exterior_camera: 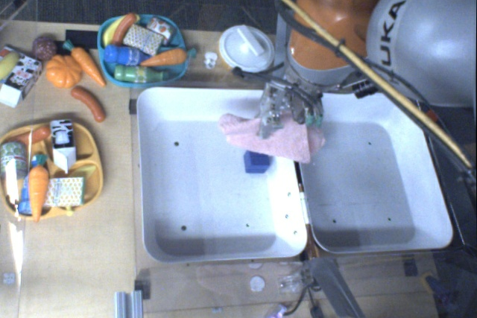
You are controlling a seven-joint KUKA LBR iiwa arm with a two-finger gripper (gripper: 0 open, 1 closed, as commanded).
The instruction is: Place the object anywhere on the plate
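Pink cloth (279,139), soft and rumpled, spread over the upper right of the left bin (186,234), its right edge draped across the divide toward the right bin (387,234). Small blue block (256,161), squarish, on the left bin floor just under the cloth's lower edge.

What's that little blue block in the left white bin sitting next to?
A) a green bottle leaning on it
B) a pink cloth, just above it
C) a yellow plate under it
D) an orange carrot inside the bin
B: the blue block lies on the floor of the left bin just below the edge of the pink cloth, which drapes over the divide between the two bins under the gripper.
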